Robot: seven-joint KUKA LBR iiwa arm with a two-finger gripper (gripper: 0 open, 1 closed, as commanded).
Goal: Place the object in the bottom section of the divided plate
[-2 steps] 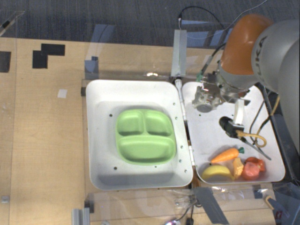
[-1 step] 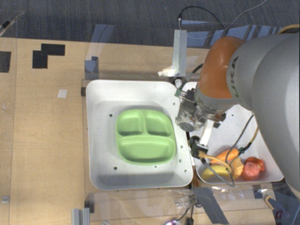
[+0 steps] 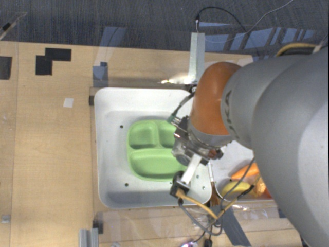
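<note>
Camera view: The arm (image 3: 267,122) reaches in from the right and covers most of the right bin (image 3: 234,156). The gripper (image 3: 191,149) hangs over the right edge of the green plate (image 3: 131,143); whether it is released or clenched cannot be told. The plate lies flat in the left bin (image 3: 110,138), with its large bottom section (image 3: 151,164) nearest the camera. A yellow item (image 3: 234,188) and an orange item (image 3: 245,172) lie in the right bin, partly hidden by the arm.

Smooth green plastic divided plate (image 3: 151,156) in glossy white bin (image 3: 110,138); matt wooden bench (image 3: 46,153).
</note>
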